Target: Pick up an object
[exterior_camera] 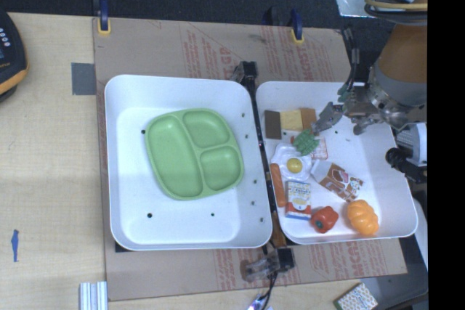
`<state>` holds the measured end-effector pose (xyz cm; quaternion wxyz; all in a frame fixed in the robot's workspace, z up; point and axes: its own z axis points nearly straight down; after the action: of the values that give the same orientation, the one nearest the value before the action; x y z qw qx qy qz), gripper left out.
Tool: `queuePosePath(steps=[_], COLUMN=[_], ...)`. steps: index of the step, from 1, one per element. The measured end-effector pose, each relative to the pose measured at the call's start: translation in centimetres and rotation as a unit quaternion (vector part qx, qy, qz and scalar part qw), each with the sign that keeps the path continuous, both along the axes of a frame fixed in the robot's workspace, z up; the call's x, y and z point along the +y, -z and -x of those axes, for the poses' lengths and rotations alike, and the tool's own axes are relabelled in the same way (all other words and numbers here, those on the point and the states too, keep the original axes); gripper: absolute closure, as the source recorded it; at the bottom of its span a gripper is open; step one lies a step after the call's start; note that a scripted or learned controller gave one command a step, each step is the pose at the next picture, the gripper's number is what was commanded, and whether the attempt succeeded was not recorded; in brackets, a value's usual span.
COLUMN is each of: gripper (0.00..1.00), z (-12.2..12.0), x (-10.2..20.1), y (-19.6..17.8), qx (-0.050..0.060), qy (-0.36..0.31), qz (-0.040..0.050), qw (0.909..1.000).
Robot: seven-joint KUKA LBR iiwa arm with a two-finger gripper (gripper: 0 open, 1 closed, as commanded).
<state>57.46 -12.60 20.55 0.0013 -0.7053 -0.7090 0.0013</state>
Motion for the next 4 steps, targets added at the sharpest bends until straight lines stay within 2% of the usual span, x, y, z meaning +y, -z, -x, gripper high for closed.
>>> queuePosePath(steps=[1, 2, 3, 4], gripper=[0.00, 0.00, 0.00, 0.00], z=[-0.5, -4.5, -8.4, -0.7], x=[1.3, 1.9, 1.2, 1.9], y=[8.8, 11.0, 11.3, 11.4], qx=[0.000, -0.006, -0.003, 0.004], qy=[-0.002, -0.001, -0.001, 0.001], qz=[0.0002, 0.0027, 0.0006, -0.0002], qw=[1.0000, 1.0000, 1.0000, 1.0000])
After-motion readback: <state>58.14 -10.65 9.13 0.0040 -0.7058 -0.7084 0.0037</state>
